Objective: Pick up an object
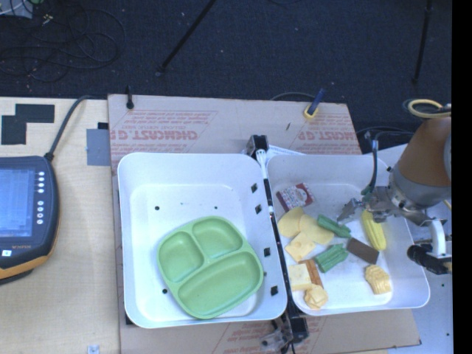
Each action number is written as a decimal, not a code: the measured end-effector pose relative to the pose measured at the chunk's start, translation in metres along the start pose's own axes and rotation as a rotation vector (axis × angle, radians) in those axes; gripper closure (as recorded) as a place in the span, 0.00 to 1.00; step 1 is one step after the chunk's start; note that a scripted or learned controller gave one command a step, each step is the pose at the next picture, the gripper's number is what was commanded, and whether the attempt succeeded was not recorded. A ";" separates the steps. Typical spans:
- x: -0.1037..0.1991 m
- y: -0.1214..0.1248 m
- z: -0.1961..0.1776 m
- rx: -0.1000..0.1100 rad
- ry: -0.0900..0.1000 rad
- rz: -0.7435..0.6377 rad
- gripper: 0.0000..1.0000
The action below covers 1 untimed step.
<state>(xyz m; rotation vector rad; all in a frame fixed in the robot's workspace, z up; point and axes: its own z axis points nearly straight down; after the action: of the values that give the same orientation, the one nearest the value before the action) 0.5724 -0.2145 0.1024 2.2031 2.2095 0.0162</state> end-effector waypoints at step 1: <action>0.000 0.000 -0.010 -0.002 0.003 0.004 1.00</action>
<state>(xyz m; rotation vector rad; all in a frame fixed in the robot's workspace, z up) 0.5721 -0.2148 0.1128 2.2079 2.2054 0.0225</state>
